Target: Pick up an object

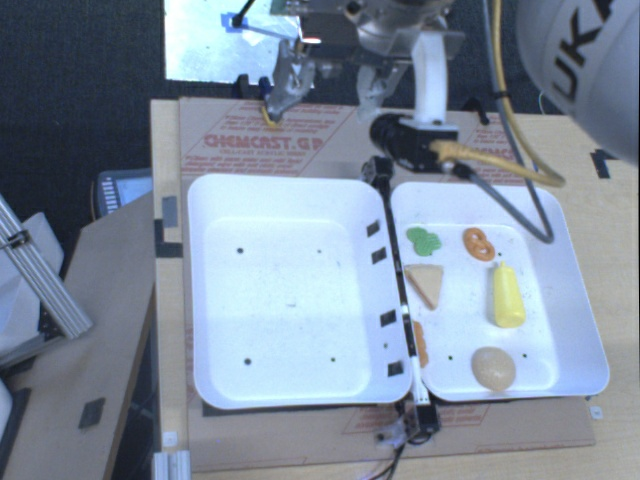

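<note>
A: Where is the gripper (325, 80) seen?
B: Above the bins' far edge, fingers spread wide, nothing held.
A: And the bottle (508, 294)?
B: In the right bin (570, 268), nearer the camera and rightward, long axis pointing away.

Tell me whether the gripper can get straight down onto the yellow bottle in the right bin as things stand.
Probably yes. The yellow bottle lies apart from the pretzel and the round bun, with nothing over it. The gripper hangs beyond the bins' far edge, fingers apart.
</note>
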You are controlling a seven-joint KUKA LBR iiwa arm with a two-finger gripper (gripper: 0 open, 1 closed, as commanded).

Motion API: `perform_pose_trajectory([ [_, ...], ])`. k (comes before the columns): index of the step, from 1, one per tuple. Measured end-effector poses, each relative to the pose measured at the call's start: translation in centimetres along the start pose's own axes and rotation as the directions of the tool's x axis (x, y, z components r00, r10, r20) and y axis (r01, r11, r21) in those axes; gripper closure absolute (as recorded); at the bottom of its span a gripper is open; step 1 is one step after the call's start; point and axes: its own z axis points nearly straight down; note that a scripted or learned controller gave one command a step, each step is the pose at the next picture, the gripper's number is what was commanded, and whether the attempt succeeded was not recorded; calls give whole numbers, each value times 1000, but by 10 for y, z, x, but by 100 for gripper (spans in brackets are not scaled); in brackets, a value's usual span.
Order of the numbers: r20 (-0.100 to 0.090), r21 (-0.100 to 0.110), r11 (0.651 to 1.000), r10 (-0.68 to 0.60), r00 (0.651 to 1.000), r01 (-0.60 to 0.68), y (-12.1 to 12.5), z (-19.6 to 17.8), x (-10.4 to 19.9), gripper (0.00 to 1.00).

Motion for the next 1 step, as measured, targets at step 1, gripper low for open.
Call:
perform_pose_trajectory([
  [1, 0, 0, 1000, 0, 1000, 0, 0, 0, 0, 0],
])
